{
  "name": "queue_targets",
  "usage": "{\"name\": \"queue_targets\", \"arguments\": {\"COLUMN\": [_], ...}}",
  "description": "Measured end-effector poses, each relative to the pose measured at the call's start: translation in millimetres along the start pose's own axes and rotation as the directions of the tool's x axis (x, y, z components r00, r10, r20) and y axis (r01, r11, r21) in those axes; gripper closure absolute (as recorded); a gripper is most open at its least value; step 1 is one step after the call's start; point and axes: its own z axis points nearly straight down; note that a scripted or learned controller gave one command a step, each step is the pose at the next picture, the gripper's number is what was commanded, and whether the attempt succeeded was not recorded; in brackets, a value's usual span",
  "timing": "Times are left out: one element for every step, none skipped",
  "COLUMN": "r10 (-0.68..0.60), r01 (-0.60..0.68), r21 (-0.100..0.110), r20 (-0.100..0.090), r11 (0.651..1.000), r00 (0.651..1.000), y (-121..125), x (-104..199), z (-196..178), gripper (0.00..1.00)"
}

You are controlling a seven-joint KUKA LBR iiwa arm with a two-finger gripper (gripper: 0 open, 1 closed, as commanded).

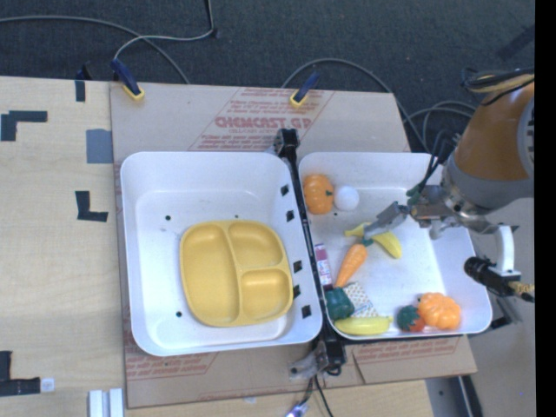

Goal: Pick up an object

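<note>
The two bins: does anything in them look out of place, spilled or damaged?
Nothing stands out. The yellow divided plate lies flat in the left bin. The toy foods, among them a carrot and a banana, lie loose in the right bin, none spilled over its rim.

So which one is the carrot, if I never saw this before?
Find the right bin, the one full of toy food. Near its middle, just left of the gripper, lies the carrot: a long orange cone with a green top. The pumpkins are orange too, but round.
</note>
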Motion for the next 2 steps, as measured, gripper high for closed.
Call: {"name": "queue_targets", "arguments": {"r10": [0.002,0.0], "r01": [-0.002,0.0], "r21": [-0.001,-0.005], "r20": [0.002,0.002], "r11": [1.0,1.0], "r00": [1.0,1.0], "y": [-12.8,42.4], "x": [27.6,8.5], "z": [108.3,107.7], "gripper": [0.0,0.0]}}
